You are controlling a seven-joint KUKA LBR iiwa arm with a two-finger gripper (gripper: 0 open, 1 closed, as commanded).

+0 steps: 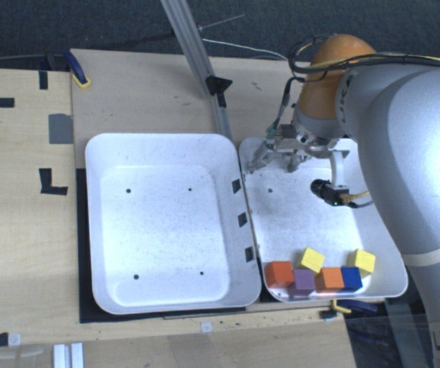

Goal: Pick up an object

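While the blocks lie clustered at the near end of the right bin, two yellow ones sit turned cornerwise and the red, purple, orange and blue ones form a row running left to right. The arm reaches in from the right, wrist bent down over that bin's far end. The hand hangs near the far left corner; whether it is released or clenched cannot be told. The left bin adjoins on the table.

Metal pole slants over bench; yellow-blue clamp, prob., at back-left corner.
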